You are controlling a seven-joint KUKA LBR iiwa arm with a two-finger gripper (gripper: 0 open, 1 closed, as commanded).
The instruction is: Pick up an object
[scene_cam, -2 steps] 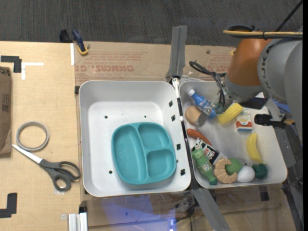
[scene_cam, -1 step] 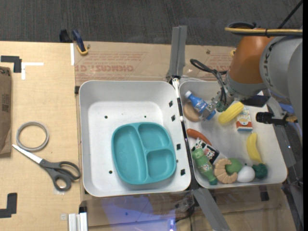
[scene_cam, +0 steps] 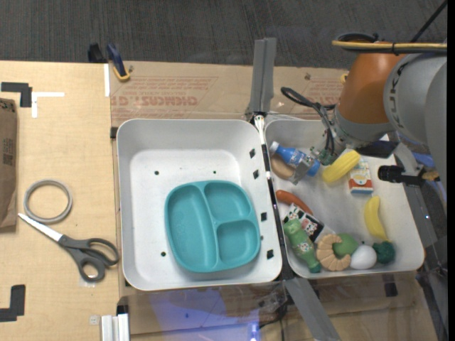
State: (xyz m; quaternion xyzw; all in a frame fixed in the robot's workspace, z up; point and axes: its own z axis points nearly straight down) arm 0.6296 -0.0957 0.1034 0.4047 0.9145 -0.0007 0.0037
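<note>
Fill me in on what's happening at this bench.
A grey and orange robot arm reaches in over the right bin, which holds a jumble of toy food: bananas, a small bottle, a carrot. The left bin holds a teal divided plate. Nothing looks lifted yet.

Toy foods [scene_cam: 340, 222] lie jumbled across the right bin [scene_cam: 409, 261].

Illumination is bright and even across the frame, with both white bins [scene_cam: 135, 190] rendered near full white and only soft shadows along their inner walls. A bluish-violet glare patch [scene_cam: 213, 318] appears at the bottom centre. Focus is adequate throughout; small items at right are slightly soft.
</note>
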